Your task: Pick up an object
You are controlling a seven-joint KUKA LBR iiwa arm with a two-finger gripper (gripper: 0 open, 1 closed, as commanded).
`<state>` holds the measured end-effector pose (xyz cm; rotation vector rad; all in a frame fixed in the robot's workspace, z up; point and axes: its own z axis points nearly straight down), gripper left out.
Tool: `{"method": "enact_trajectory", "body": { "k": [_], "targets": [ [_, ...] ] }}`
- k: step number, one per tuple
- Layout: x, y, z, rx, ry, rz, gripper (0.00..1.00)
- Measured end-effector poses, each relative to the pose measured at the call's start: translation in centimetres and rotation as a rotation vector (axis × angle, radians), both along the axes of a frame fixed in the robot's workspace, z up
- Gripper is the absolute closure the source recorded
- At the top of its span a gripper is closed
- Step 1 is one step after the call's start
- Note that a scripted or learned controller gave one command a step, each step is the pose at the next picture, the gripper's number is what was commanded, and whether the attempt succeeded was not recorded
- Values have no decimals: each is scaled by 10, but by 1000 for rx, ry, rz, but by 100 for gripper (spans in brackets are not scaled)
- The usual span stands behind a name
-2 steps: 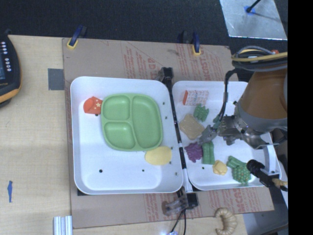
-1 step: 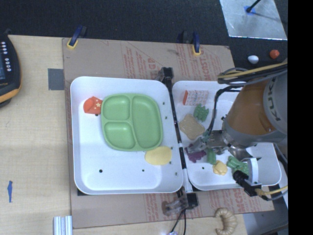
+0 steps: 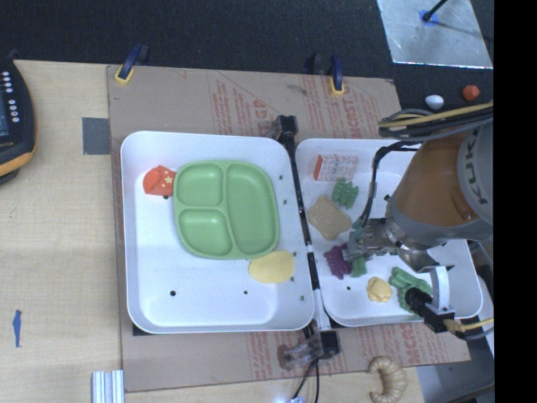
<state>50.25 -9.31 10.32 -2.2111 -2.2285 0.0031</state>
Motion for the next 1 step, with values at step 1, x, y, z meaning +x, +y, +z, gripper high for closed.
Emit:
{"method": "enact_trajectory", "body": {
  "k": [1],
  "targets": [
    [0,0,-1,0,0,0,0]
  ]
}}
